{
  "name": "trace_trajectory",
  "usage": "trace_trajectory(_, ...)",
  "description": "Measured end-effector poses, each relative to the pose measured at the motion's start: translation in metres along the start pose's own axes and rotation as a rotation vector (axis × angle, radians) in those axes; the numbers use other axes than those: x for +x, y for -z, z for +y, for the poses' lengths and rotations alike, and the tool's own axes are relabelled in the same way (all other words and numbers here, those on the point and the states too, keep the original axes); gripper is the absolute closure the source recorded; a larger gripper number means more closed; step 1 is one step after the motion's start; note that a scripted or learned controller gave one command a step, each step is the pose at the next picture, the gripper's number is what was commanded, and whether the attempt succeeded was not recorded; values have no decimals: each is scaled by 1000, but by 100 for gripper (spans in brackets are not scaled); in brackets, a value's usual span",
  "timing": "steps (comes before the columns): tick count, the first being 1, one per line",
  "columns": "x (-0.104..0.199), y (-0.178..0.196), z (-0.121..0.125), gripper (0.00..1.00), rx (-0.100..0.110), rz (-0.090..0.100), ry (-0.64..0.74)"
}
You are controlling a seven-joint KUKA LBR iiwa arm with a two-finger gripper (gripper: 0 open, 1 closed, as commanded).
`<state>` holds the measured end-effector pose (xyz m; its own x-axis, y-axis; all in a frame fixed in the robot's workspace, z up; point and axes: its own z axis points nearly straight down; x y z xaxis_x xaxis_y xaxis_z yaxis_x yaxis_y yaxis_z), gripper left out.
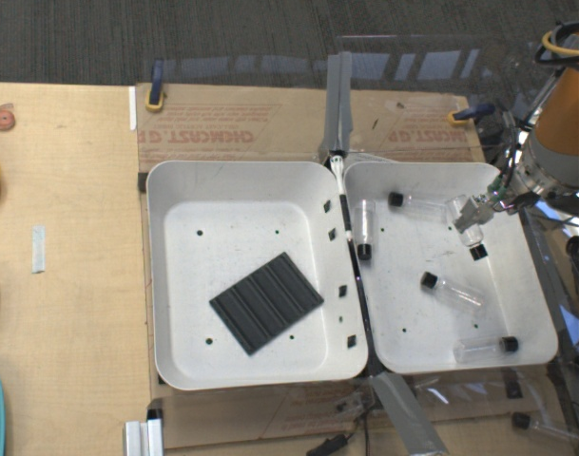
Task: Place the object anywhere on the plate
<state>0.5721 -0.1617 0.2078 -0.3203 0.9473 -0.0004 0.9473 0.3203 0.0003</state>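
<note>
- Gripper [472, 215] hung over the upper right part of the right bin [546, 335], at the end of the grey arm [555, 136] reaching in from the right; whether it was open or closed could not be told at this size, and nothing could be made out in its grasp.
- Camera view: a clear vial with a black cap [477, 250] lay just below the gripper tip, close to it or touching; contact could not be settled.
- Four more capped clear vials lay loose on the right bin's floor: one upright-looking along the left wall [362, 228], one near the top [408, 200], one mid-floor [446, 288], one in the lower right corner [489, 348].
- Dark ribbed plate [266, 302] lay flat and skewed in the left bin [161, 283], with nothing on it.
- Left bin and right bin sat side by side on the counter [61, 255], meeting at a central divider.
- Judgement: task looked early. No vial was on the plate, none seen lifted. A secure pickup, carry across the divider, and release on the plate all seemed left to do.
- Likely target was the vial by the gripper, though that was a guess.
</note>
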Motion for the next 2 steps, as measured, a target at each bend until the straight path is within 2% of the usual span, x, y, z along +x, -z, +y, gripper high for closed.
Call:
trace_trajectory(1, 86, 34, 47, 100, 0, -1, 98)
trace_trajectory(2, 191, 85, 59, 100, 1, -1, 183)
